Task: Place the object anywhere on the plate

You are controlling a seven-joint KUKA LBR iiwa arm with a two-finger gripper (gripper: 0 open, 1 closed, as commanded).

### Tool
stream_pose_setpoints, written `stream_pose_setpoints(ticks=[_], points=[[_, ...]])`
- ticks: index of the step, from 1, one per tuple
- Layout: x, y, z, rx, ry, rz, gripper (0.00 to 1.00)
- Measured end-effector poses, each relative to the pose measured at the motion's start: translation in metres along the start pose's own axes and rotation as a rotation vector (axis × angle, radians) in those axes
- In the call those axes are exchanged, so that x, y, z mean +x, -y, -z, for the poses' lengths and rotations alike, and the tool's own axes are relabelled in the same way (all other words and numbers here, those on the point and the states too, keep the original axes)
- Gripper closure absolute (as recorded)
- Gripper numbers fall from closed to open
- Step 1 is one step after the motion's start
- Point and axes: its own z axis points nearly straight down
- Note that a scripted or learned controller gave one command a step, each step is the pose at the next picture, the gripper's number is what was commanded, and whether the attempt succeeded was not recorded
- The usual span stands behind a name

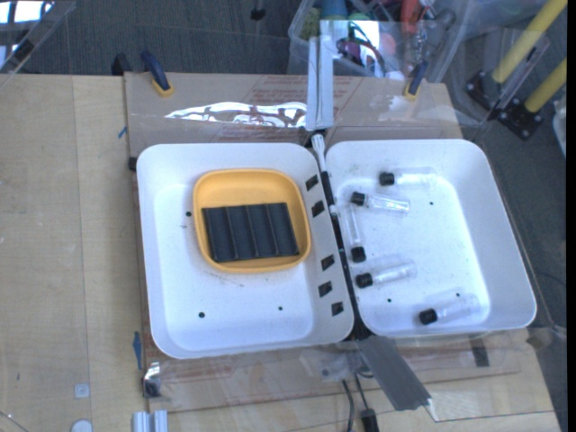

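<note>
Clear vials with black caps lie scattered in the right bin (504,241), the nearest vial (378,203) by the divider. The yellow plate (209,196) waits left. Hand's state: cannot tell. Best grip mid-tube, crosswise.

Clear vials (389,203) in the right bin (504,241) were hard to separate from the white floor; mostly just the black caps read. The vial along the divider (353,232) was too faint to tell its outline. Clutter in the clear tub (396,16) at the top edge was cut off and unidentifiable. The surface (54,241) ran off the left and bottom edges.
</note>
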Motion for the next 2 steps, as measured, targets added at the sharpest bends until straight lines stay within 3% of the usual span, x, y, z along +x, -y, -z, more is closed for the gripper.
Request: stream_pose_setpoints(ticks=[1,2], points=[[-0.0051,0.0013,0.0047,0.002,-0.001,0.319,1.00],[-0.0060,0.0005,0.0044,-0.001,0.000,0.392,1.00]])
